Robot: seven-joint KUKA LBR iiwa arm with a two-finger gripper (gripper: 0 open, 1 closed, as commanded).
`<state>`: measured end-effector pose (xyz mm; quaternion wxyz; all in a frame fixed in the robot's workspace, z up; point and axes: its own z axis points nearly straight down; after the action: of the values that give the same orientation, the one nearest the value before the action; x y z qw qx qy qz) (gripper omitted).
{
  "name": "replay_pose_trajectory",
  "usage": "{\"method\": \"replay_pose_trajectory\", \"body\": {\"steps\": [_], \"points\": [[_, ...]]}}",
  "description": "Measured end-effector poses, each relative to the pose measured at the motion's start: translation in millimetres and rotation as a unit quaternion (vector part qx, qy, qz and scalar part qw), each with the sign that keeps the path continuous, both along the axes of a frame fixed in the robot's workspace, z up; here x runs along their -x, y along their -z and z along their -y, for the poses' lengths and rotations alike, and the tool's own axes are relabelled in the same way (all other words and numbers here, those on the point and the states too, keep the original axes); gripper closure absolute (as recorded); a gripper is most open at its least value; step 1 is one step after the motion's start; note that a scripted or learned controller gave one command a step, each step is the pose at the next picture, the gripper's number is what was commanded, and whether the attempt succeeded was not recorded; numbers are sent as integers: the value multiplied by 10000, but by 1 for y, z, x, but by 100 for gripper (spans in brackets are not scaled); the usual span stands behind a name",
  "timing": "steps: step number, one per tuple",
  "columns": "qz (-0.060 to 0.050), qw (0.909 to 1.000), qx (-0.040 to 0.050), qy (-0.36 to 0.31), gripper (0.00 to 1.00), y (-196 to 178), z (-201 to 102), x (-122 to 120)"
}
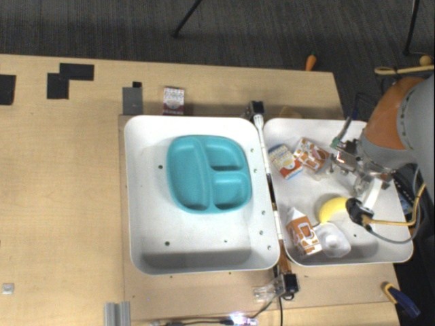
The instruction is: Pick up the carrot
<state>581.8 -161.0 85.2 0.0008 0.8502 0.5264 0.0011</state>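
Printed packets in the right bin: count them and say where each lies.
3. One packet lies far left in the right bin, a second packet just right of it, a third packet by the front wall. The arm may hide others.

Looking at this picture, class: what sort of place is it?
Probably a robotics lab test bench: a grey arm reaches over two white bins on a plywood bench, one holding a teal divided tray.
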Motion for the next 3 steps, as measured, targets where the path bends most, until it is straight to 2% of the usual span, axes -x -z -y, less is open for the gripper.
{"method": "replay_pose_trajectory", "body": {"steps": [2, 3], "points": [[0, 10000, 0, 0, 0, 0, 0, 0], [-18, 9625, -8, 2711, 0, -21, 7, 23]]}}
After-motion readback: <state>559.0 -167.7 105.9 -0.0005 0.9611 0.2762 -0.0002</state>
